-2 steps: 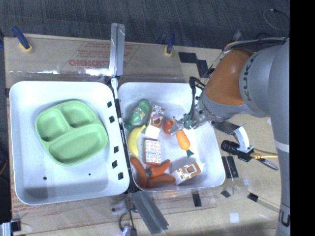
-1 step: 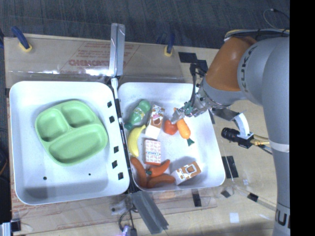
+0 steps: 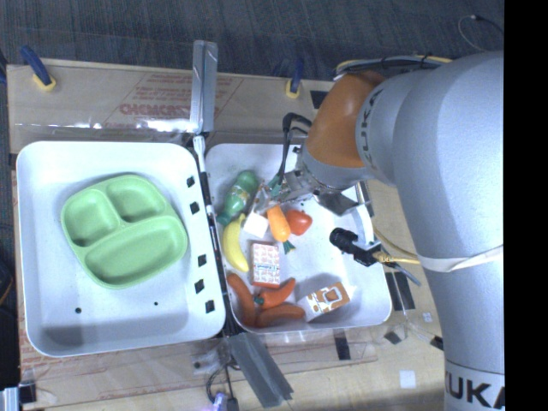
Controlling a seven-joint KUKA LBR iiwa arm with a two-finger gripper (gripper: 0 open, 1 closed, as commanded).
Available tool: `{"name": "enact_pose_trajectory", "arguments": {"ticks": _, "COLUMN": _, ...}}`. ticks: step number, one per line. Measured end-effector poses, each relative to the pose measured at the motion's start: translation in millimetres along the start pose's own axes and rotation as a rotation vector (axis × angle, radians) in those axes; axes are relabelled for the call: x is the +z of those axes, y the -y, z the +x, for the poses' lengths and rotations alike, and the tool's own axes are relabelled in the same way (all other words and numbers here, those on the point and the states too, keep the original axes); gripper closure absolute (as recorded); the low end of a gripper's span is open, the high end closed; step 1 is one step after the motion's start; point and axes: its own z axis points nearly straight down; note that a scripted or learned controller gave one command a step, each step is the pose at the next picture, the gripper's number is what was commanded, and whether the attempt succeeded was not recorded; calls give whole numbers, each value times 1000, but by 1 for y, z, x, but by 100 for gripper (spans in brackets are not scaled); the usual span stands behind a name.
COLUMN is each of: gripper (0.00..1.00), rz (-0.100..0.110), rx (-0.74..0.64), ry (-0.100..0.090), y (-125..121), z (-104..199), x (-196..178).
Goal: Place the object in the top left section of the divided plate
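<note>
Seen from above, the grey arm's two-finger gripper (image 3: 276, 197) reaches down into the right-hand white bin (image 3: 377, 302), among toy foods: an orange plastic carrot (image 3: 278, 223), a red tomato (image 3: 298, 222), a yellow banana (image 3: 234, 244) and a green bottle (image 3: 239, 192). Whether it is spread or pinching anything cannot be told. The pale green divided plate (image 3: 125, 229) sits in the left white bin (image 3: 38, 315).

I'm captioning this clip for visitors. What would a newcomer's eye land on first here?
The bulky grey arm with its orange band fills the right side. It reaches over the right white bin, crowded with toy food such as a yellow banana. In the left white bin lies a light green divided plate.
</note>
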Motion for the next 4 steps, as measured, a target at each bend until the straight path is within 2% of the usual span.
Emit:
{"name": "enact_pose_trajectory", "arguments": {"ticks": 1, "gripper": 100, "rz": 28, "rx": -194, "ry": -18, "y": -21, "z": 86, "x": -76}}
{"name": "enact_pose_trajectory", "arguments": {"ticks": 2, "gripper": 100, "rz": 29, "rx": -280, "ry": -20, "y": 24, "z": 178, "x": -78}}
{"name": "enact_pose_trajectory", "arguments": {"ticks": 3, "gripper": 100, "rz": 31, "rx": -24, "ry": -15, "y": 3, "z": 263, "x": -66}}
{"name": "enact_pose_trajectory", "arguments": {"ticks": 4, "gripper": 0, "rz": 31, "rx": -23, "ry": -15, "y": 3, "z": 262, "x": -66}}
